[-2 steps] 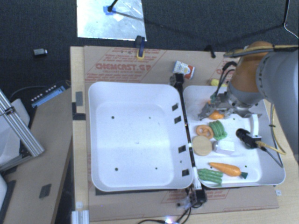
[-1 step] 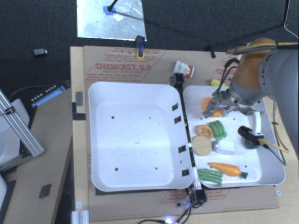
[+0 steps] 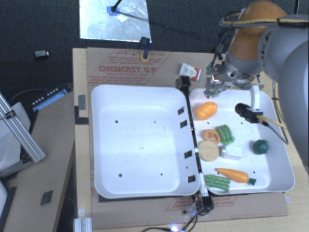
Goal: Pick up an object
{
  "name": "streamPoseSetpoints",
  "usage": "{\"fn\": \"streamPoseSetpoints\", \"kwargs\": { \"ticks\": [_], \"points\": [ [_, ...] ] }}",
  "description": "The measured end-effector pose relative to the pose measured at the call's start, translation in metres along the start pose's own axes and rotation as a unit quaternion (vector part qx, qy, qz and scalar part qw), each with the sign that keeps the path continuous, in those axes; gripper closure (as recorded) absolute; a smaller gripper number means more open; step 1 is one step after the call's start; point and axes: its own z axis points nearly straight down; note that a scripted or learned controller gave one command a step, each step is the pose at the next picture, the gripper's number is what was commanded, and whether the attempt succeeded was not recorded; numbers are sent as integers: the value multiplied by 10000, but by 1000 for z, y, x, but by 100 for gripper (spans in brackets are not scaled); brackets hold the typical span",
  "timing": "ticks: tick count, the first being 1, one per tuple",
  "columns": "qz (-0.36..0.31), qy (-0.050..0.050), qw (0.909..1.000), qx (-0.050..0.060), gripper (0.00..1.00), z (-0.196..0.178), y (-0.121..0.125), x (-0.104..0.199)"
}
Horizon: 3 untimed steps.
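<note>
The arm (image 3: 270,37) leans in from the right, its orange band high up, and its gripper (image 3: 212,87) hangs over the far left corner of the right bin (image 3: 282,170), just above an orange, pumpkin-like piece (image 3: 206,110). Whether the gripper is spread or pressed together I cannot tell from here (it is small and dark against the bin wall), and I see nothing between its tips.

Nearer to me in that bin lie a round tan slice (image 3: 210,135) beside a ribbed green piece (image 3: 225,134), a pale disc (image 3: 209,151) touching a white block (image 3: 232,152), and a dark green ball (image 3: 260,146) off to the right. A carrot (image 3: 235,175) and a green pod (image 3: 217,181) lie along the near edge.

The left bin (image 3: 140,139) sits just beside it on the worktop (image 3: 126,65), the two walls touching.
</note>
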Motion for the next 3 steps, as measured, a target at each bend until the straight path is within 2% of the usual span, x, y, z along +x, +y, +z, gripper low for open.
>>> {"fn": "streamPoseSetpoints", "kwargs": {
  "ticks": [1, 2, 3],
  "points": [
    [-29, 20, 10000, -64, 100, -157, 9, 90],
    [10, 1, 10000, 51, 100, -96, 0, 124],
    [13, 2, 10000, 50, 100, -55, -9, 160]
  ]
}}
